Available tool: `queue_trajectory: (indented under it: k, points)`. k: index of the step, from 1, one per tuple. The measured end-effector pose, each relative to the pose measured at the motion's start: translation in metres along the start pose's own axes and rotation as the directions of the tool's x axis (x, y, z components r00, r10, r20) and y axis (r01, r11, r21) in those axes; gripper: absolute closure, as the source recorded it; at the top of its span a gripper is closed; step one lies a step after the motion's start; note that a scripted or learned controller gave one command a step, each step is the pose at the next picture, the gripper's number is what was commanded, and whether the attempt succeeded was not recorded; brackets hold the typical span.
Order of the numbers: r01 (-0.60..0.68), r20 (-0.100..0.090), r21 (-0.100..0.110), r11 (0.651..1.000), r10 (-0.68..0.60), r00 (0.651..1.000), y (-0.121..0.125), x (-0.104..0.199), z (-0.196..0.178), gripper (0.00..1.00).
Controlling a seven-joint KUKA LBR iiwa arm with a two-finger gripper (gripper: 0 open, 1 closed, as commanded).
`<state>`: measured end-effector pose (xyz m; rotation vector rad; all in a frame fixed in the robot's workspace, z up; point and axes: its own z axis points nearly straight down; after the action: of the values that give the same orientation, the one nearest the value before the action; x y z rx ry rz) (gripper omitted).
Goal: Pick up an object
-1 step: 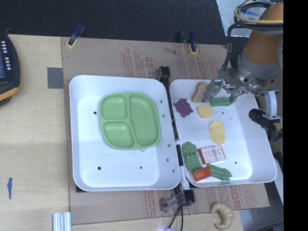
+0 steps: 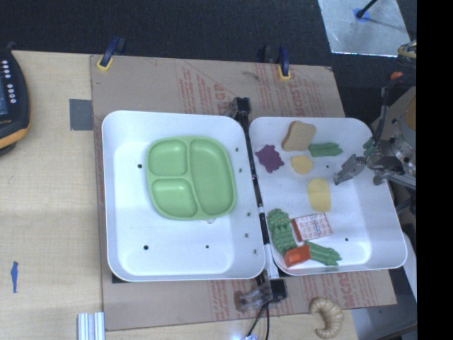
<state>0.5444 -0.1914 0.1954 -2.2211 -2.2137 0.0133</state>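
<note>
The right bin (image 2: 379, 250) holds several toy foods: a toast slice (image 2: 299, 135), a green bean pod (image 2: 324, 149), a purple piece (image 2: 269, 157), a small yellow round piece (image 2: 301, 164), a yellow block (image 2: 319, 194), a bumpy green vegetable (image 2: 278, 229), a red and white packet (image 2: 312, 227), an orange-red piece (image 2: 296, 255) and a green pod (image 2: 325, 253). My gripper (image 2: 363, 173) hangs over the bin's right side, to the right of the yellow block. It is open, with nothing between its fingers.
The left bin (image 2: 127, 246) holds a green divided plate (image 2: 191, 177). A croissant (image 2: 327, 316) lies on the bench in front of the right bin. A black and orange controller (image 2: 10, 105) rests at the far left. Clamps (image 2: 283, 66) hold the cardboard at the back.
</note>
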Motion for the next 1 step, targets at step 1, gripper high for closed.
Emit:
queue_trajectory:
  k: [1]
  points:
    - [0.014,-0.003,-0.004,1.000,-0.014,1.000,0.0345,0.0625,0.1083,0.00]
